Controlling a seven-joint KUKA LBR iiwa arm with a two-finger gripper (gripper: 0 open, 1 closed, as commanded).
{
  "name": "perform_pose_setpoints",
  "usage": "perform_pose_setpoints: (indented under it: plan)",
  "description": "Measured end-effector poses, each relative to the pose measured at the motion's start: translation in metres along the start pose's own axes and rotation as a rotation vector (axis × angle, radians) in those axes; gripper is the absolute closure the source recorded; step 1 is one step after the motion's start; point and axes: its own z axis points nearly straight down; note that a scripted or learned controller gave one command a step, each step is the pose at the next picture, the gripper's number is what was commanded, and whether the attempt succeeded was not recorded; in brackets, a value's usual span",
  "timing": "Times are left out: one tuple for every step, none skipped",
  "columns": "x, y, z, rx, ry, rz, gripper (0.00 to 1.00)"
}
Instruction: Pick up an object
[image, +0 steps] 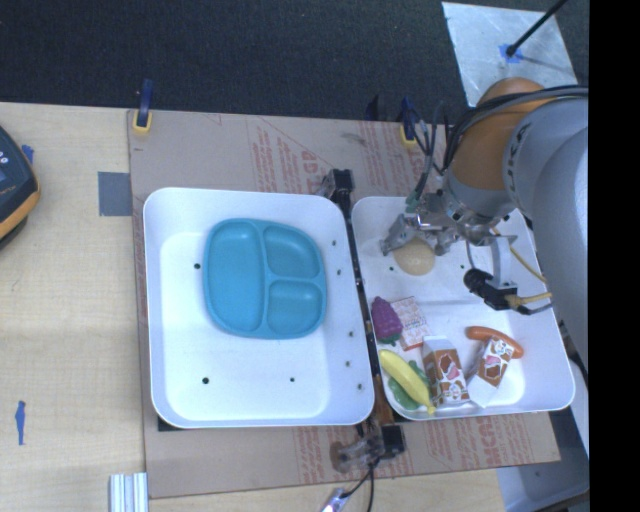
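Hovering spread-fingered over the tan ball (414, 260) in the right bin (545, 392), the gripper (425, 232) should centre, descend, then close.

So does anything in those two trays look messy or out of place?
Nothing is spilled or broken. The toy food, such as the banana and sausage, lies jumbled in the right bin, while the left bin holds a blue divided plate.
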Motion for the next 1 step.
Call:
perform_pose_setpoints:
  plan:
    - [0.0061,-0.0001,0.0000,0.001,0.000,0.000,0.00]
